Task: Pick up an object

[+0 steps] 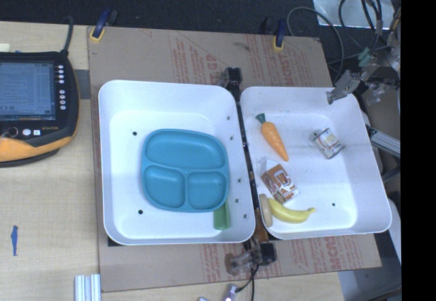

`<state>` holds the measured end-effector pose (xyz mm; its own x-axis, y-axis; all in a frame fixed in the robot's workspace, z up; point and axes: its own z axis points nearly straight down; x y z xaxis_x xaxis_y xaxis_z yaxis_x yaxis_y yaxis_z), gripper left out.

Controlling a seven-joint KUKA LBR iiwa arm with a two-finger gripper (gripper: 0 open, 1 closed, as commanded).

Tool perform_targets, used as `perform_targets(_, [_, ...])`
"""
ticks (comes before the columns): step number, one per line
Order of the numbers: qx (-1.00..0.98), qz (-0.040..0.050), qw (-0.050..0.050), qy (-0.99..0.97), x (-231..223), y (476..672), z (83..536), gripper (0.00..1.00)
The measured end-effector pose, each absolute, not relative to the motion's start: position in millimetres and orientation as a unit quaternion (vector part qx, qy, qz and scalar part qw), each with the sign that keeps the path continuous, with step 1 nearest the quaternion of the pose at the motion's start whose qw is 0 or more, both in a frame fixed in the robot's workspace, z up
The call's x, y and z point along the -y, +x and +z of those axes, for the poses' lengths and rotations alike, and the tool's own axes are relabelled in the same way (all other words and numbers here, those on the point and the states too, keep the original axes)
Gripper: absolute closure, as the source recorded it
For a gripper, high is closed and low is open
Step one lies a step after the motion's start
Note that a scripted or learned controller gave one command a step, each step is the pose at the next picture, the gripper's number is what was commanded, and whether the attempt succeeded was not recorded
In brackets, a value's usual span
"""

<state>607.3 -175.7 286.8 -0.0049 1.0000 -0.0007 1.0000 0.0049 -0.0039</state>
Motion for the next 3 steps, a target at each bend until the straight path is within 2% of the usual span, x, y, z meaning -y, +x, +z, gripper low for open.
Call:
perform_targets(1, [0.709,0.0023,0.001,-0.705,125,587.9,182,0.0])
perform_targets(2, [0.709,0.0026,0.001,-0.705,99,592.7,91,0.0])
perform_targets(3, [0.71,0.0039,0.001,-0.704,100,592.7,101,1.0])
